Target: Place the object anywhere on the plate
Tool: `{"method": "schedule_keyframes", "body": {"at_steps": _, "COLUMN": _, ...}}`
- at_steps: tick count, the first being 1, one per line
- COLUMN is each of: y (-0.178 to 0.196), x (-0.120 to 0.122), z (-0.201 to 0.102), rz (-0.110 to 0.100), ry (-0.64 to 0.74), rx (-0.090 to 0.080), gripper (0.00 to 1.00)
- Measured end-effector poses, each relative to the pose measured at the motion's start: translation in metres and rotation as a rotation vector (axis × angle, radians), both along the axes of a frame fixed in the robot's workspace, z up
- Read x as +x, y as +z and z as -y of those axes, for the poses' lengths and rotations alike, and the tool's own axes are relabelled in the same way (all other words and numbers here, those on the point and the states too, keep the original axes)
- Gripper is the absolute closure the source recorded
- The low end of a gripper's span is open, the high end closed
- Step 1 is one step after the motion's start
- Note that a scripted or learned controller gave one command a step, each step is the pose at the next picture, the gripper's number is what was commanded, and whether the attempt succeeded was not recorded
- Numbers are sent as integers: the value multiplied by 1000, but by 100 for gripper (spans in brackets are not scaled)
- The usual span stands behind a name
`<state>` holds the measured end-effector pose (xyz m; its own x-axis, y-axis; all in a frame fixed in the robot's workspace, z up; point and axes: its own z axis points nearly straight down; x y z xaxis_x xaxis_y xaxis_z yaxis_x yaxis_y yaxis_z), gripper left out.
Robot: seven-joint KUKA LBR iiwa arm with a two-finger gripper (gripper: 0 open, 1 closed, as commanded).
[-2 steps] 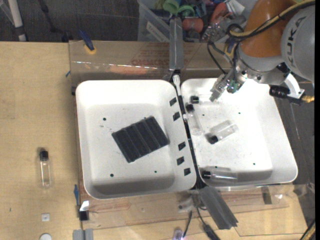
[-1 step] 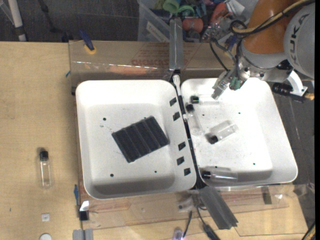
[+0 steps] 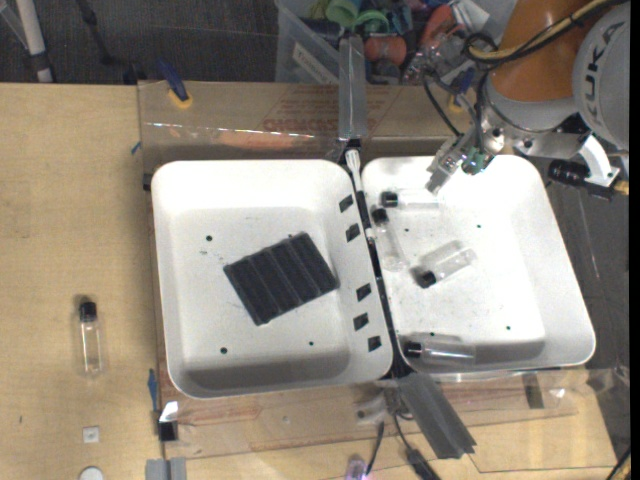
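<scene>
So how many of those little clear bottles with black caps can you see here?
4, maybe more: one bottle near the right bin's top left, one in its middle, one at its lower left edge, and one out on the bench, left of both bins.

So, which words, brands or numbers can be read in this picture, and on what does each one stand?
"KU", the cut-off start of a brand name: on the grey arm, at the right edge.
Faint reddish print on the board behind the bins: too blurred to read.
Vials: no readable labels.
</scene>
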<state>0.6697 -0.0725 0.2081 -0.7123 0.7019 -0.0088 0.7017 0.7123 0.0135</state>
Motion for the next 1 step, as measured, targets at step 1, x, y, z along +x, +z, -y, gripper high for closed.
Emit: {"method": "schedule_keyframes", "body": {"at_steps": 1, "y": 11, "x": 1, "z": 1, "rz": 7, "ry": -2, "rx": 1, "gripper": 100}}
